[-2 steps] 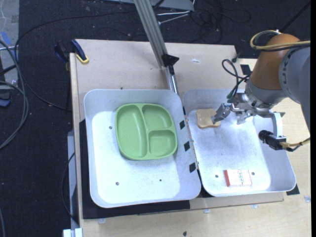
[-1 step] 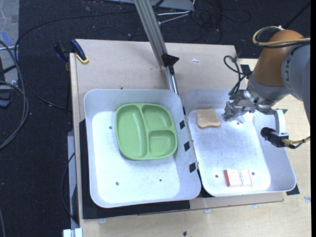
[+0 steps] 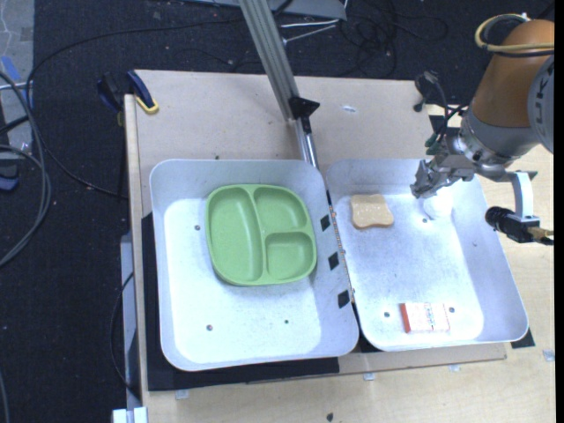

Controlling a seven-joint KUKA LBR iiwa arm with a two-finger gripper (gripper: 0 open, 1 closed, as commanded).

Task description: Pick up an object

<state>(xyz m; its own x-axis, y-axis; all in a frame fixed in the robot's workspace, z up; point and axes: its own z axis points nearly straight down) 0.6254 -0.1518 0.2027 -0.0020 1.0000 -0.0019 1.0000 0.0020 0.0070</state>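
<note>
My gripper (image 3: 429,186) is hanging over the upper right part of the right bin (image 3: 493,263), up near its back rim. Honestly can't tell from this angle how it's set or whether it's got anything in it. The slice of bread (image 3: 371,211) sits on the bin floor just left of me, near the bin's upper left corner. A small red and white packet (image 3: 424,316) lies toward the lower edge. Over in the left bin (image 3: 176,263) there's a green divided plate (image 3: 262,234)

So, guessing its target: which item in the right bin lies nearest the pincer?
The tan bread slice, at that bin's far left. The red-and-white packet lies near the front edge, farther from the pincer.
</note>
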